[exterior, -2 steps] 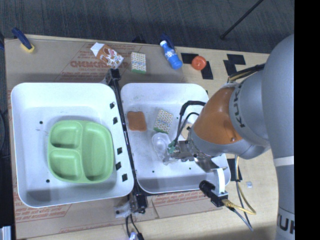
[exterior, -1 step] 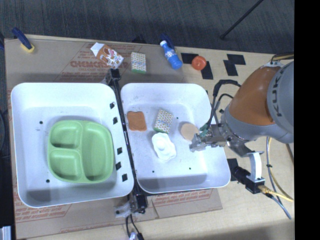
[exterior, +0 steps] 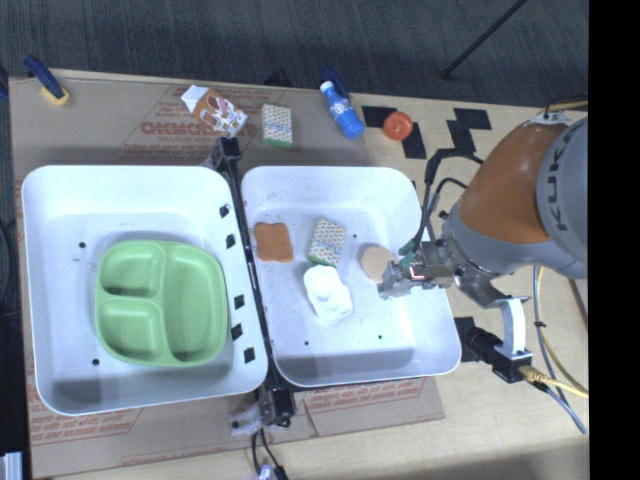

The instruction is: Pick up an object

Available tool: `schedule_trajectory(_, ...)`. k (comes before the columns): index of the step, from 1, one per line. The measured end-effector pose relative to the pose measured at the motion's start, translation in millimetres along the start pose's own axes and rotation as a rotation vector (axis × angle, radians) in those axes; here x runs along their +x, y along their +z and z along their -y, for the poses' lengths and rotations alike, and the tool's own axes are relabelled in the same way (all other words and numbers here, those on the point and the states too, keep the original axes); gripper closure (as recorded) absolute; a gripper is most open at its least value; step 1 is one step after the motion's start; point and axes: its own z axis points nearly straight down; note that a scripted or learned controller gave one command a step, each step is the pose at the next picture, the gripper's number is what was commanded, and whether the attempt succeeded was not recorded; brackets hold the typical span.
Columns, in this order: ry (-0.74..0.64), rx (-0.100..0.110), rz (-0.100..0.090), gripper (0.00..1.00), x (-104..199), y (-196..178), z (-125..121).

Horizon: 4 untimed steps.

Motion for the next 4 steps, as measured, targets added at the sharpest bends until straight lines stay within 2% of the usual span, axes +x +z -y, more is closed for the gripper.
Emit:
schedule_trajectory(1,0.000,0.001,-0.001,1.00,52,-19,-76)
schedule_trajectory(2,0.000,0.002,-0.001,0.00,51,-19,-76)
schedule_trajectory(3,0.000,0.004,0.000,0.00,65,125,-43)
schedule_trajectory(4,0.002,0.005,-0.002,0.00,35,93,-9)
